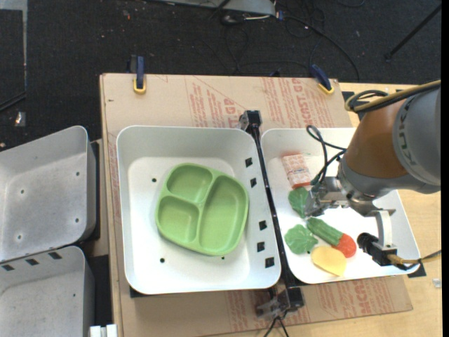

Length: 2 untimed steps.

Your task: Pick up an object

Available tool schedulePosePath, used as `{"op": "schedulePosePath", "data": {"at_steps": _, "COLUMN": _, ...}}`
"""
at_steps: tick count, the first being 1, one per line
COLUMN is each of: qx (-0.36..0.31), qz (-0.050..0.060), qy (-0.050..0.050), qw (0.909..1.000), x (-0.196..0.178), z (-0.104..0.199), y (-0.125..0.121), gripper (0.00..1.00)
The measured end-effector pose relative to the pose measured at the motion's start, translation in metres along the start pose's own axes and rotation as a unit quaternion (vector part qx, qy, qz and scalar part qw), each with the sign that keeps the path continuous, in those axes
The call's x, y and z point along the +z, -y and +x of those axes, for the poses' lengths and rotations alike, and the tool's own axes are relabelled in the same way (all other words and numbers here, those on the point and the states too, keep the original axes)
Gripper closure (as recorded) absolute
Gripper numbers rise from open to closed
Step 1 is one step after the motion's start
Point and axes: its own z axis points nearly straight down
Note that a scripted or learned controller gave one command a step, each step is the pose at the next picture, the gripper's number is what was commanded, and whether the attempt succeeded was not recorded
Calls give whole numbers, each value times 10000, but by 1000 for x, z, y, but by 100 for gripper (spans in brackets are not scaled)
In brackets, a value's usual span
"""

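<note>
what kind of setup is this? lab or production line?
Most likely a research lab. Two white bins sit on cardboard clamped to the bench, toy food fills one, and loose cables lie on the floor.

Robotics lab: robot arm (393,146) over white bins (133,188) on clamped cardboard bench (203,97), cables (316,27) on dark floor.

You have a brown board bench (189,97) carrying two shallow white bins touching side by side: the left bin (133,209) and the right bin (280,142). Two clamps grip its far edge, left clamp (139,74) and right clamp (322,78).
</note>
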Motion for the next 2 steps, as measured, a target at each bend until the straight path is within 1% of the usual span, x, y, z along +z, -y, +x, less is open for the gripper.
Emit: {"op": "schedulePosePath", "data": {"at_steps": 2, "qx": -28, "qz": -26, "qy": 7, "qw": 10000, "x": -88, "z": -7, "y": 5, "gripper": 100}}
